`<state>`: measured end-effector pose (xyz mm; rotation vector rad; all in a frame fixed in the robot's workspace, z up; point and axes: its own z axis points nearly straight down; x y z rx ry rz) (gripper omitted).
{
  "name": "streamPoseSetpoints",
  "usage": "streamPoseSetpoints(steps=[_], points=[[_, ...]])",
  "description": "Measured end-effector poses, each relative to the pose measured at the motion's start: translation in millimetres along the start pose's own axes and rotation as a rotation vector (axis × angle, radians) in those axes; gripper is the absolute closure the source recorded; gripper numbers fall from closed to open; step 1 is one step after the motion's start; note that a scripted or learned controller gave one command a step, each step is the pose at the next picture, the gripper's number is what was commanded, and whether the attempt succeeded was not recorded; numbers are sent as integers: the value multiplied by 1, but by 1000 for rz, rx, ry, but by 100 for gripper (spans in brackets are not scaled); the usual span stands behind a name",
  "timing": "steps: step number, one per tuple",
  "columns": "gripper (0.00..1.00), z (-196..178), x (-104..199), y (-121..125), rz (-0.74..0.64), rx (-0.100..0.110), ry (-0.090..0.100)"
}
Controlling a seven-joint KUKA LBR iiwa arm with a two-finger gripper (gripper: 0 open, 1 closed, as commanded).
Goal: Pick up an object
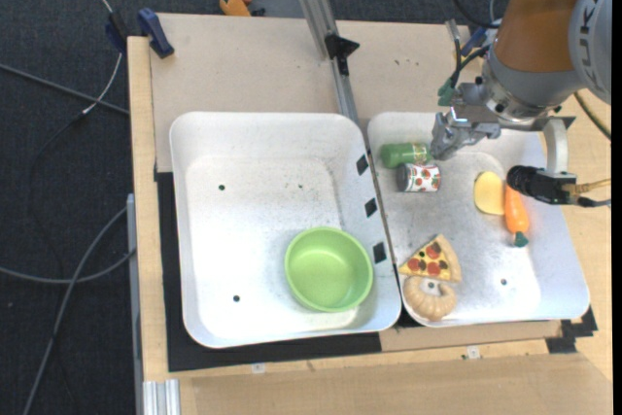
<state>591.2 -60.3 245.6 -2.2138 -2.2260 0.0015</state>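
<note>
- the claw [445, 143] hangs low over the far end of the right bin [544, 306], its tips just above and to the right of the green bottle [403, 154].
- the green bottle lies on its side near the far left corner of that bin, close to the wall shared with the left bin [194, 209]; its long axis runs roughly left to right in the camera view, one end pointing toward the claw.
- so the nearest target lies just to the claw's left, and a short sideways shift with a slight drop would likely bring the tips across it.
- the bottle looks small, smooth and round, so it may roll if nudged off centre.
- the small red-and-white can [421, 178] lies just in front of the bottle, nearly touching it, and could crowd a grasp.
- whether the claw is open or closed i cannot tell at this size; nothing is seen gripped in it.
- further off in the same bin: a yellow piece [489, 192], a carrot [515, 214], a pizza slice [431, 259] and a donut [430, 297].
- the green bowl [328, 268] sits in the left bin, well apart from the claw.
</note>
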Motion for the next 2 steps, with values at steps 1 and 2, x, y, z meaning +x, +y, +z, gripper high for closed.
streamPoseSetpoints(steps=[1,2], points=[[100,1,60,16,-1,-1,0],[100,15,114,26,0,0,0]])
